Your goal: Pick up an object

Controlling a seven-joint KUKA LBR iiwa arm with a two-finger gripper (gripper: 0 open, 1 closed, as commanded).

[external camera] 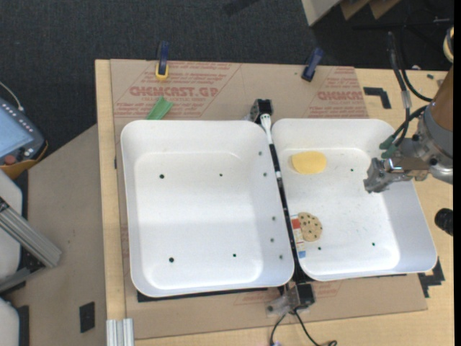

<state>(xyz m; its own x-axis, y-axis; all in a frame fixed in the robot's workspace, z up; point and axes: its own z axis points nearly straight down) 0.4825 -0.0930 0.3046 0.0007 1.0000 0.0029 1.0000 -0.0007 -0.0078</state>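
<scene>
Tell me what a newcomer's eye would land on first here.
The flat round yellow disc stands out near the far wall of the right shallow white bin, with a round brown speckled cookie-like piece nearer, by the divider. The grey two-finger gripper hangs over that bin's right side, apart from both.

Not much of the arm (441, 125) can be made out here, just the wrist end at the right edge. The body is seen as a rounded grey casing, smooth and matte, with a paler grey collar below it. Black cables (400, 78) are looped down along its side, and a small patch of green is tucked in where they meet the metal. The gripper (379, 176) is built from bare silvery-grey metal blocks, fairly boxy, with darker stubby fingertips. Markings or screws can't really be picked out, too blurry.
</scene>
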